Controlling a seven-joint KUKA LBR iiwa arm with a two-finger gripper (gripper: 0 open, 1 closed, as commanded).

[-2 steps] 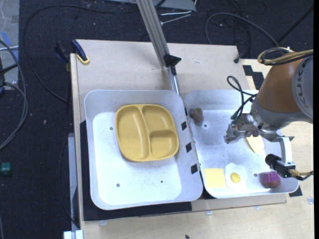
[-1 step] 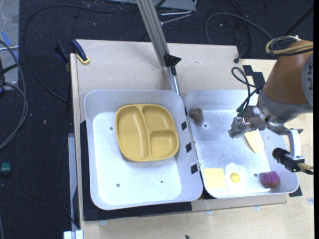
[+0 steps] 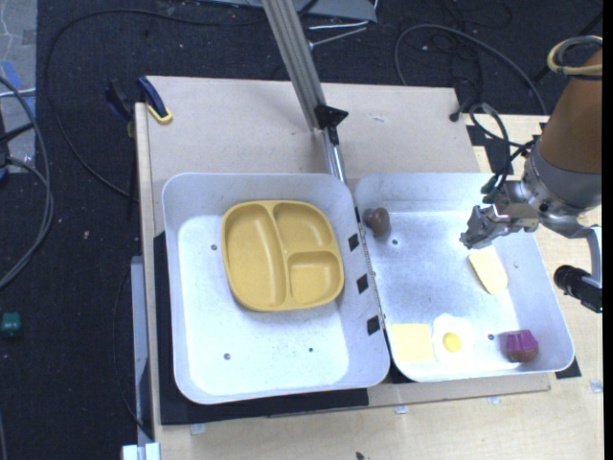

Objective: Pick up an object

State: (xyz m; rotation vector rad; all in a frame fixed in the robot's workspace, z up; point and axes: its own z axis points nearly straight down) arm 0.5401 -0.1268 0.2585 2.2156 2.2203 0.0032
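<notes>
Far to the left of the gripper, the yellow divided plate [image 3: 283, 255] is lying in the left bin [image 3: 192, 353], well apart from the arm. Moving right, a small brown object [image 3: 377, 220] is sitting in the right bin [image 3: 551, 329], near its left wall and still clearly left of the gripper. Below and left of the gripper, a pale yellow square [image 3: 413, 342] and a fried egg toy [image 3: 449, 339] are resting side by side near the front rim. The gripper [image 3: 482, 233] is hovering low over the right bin; whether it is apart or together I cannot tell, and nothing is showing between its tips. Just below it a pale yellow wedge [image 3: 488, 270] is lying, very near, and this is probably the target. Further down and right, a purple object [image 3: 520, 345] is sitting in the front corner.

I judge the task is only in the approach: nothing is lifted yet. The wedge is having open floor on its left, but the right wall is quite near.
</notes>
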